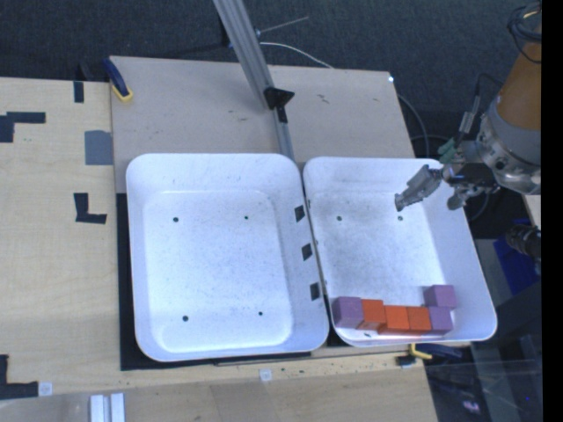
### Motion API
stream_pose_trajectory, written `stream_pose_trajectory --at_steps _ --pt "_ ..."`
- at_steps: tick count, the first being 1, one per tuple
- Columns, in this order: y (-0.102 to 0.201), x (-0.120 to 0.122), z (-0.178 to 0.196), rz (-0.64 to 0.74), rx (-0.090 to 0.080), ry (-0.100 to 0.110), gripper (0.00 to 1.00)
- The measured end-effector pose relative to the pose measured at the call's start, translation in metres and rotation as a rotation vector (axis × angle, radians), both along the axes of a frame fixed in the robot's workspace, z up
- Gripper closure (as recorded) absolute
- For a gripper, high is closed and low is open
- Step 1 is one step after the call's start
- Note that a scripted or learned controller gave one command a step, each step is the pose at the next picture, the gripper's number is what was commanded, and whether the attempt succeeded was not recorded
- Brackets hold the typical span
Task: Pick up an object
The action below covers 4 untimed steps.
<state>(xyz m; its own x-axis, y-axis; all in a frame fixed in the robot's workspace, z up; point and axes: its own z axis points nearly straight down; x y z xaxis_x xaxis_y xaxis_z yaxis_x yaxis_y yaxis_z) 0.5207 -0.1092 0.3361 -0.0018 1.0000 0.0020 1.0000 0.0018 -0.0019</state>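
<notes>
Gripper (429, 192) hovering over right bin (369, 236) near its far-right rim, fingers looking spread apart w/ nothing between them. Blocks (396, 313) sitting well apart from it, lined up along bin's near wall: purple & orange cubes, matte. Most of the speckled white floor lying open; left bin (211, 253) sitting beside

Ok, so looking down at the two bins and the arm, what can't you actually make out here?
- Gripper, camera view: blurred and small over the right bin, so finger opening is unreadable.
- Arm: cut off by the right edge.
- Purple and orange blocks: packed tight along the near wall; exact count and any stacking are unclear.
- Yellow-tipped clamp: partly hidden under the bin's rim.
</notes>
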Motion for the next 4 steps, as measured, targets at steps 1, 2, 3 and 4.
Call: stream_pose_trajectory --at_steps 1,2,3,4 --pt "0.032 -0.021 0.006 0.002 -0.001 0.0 0.0" --pt "0.049 -0.017 0.007 0.001 -0.002 -0.001 0.0" --pt "0.037 -0.038 -0.005 -0.002 -0.002 0.002 0.0" --pt "0.051 -0.038 0.011 0.001 -0.002 -0.003 0.0"
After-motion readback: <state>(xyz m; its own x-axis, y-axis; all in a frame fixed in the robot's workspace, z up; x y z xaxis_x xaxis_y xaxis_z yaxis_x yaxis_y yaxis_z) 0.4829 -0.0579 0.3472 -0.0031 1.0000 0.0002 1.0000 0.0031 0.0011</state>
